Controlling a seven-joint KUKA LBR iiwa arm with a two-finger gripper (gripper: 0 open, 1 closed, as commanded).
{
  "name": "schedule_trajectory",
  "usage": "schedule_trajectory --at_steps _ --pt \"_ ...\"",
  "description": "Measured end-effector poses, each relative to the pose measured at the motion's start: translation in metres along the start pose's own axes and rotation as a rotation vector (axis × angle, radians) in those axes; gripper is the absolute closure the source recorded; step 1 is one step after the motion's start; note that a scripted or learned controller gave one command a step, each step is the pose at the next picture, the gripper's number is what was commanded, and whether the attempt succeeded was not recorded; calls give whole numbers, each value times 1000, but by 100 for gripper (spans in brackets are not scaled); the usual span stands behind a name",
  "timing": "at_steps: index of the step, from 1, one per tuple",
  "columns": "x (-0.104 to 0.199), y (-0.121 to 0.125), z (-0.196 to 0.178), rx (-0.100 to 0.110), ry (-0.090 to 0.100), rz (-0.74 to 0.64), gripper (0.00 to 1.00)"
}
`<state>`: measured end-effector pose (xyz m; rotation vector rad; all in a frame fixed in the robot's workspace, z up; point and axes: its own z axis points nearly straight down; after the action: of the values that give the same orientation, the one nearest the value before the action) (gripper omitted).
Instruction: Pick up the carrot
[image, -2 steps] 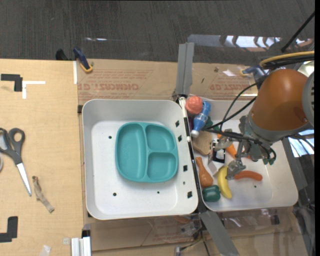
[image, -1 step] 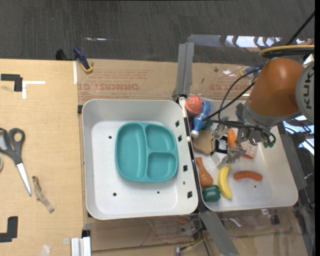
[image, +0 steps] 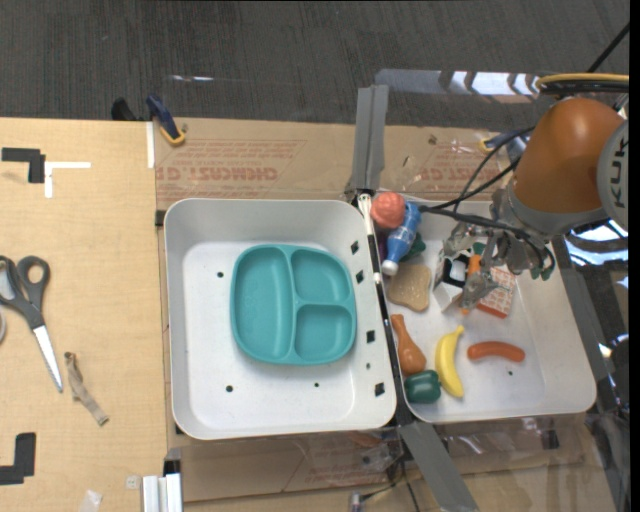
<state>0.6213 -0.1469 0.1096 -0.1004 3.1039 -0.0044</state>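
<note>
The gripper hangs low over the right bin; I cannot tell how its fingers stand. The carrot lies by that bin's left wall, between the bread and the pepper, beside the banana. A teal tray sits in the left bin.

A robotics lab: two white bins sat on a cardboard-covered bench, scissors at frame left, the grey-and-orange arm with trailing cables upper right.
</note>
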Motion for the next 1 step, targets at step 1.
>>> schedule_trajectory --at_steps 1 --pt "-22 -23 1 0 5 191 0"
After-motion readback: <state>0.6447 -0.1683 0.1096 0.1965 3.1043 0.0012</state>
